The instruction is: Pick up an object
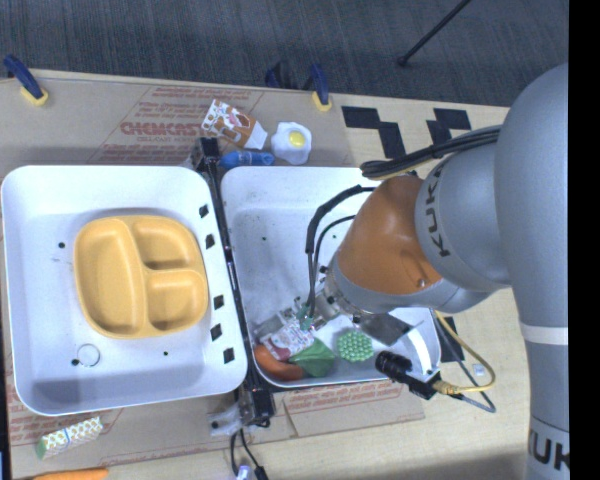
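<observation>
Small objects (305, 350) are lying heaped in the right bin's (265, 213) near corner, a green dotted piece (355, 345) among them. The gripper (320, 313) is hanging just over the heap, presumably reaching for one; its wrist is blocking any reading of its grasp.

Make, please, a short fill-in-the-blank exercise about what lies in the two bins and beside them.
1. The yellow divided tray lies in the ____ bin.
2. The tray has ____ compartments.
3. The small objects in the right bin are gathered at its ____ edge in this view.
4. The band above the wrist of the arm is ____.

Missing words: left; three; lower; orange
</observation>
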`<state>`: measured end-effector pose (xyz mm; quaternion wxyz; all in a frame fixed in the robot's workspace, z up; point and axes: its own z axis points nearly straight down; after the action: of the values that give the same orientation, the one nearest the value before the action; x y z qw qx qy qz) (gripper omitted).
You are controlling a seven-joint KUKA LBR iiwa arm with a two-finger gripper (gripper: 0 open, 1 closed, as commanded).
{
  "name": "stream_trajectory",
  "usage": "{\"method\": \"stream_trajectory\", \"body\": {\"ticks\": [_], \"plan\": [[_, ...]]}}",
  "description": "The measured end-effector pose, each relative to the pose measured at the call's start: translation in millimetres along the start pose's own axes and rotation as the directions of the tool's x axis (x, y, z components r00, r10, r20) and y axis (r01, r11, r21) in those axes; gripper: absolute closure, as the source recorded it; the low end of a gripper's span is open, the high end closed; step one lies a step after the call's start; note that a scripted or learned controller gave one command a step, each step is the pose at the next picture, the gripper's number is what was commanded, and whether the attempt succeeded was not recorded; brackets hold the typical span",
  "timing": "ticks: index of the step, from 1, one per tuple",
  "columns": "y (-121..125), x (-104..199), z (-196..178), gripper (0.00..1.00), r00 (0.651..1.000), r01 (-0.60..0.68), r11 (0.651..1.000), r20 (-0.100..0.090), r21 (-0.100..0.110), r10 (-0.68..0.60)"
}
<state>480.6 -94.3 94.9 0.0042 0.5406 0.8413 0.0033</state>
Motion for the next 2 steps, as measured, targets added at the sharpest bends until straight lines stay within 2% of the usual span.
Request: {"method": "stream_trajectory", "body": {"ticks": [2], "plan": [[0.0,0.0,0.0,0.0,1.0,0.0,1.0,0.0,0.0,0.0]]}}
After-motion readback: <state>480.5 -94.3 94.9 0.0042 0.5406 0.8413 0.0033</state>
